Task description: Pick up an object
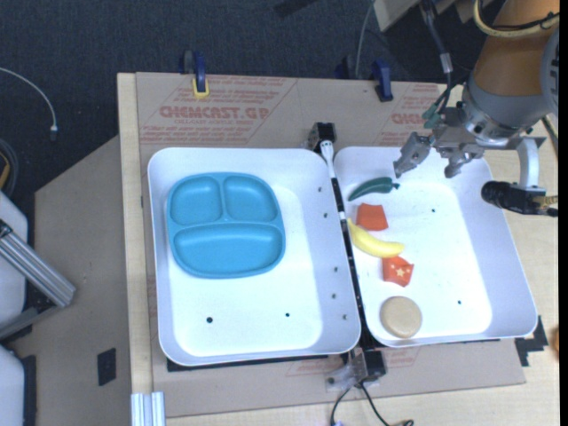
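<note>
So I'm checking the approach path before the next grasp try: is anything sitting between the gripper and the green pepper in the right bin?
Nothing visible does. The gripper hangs open over the right bin, and the green pepper lies just to its left with only bare bin floor between them.

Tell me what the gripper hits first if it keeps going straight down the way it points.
Likely the bare floor of the right bin, near its top end. The gripper hangs open-jawed above it, with the green pepper just off to its left; depth is hard to judge from this slanted view.
</note>
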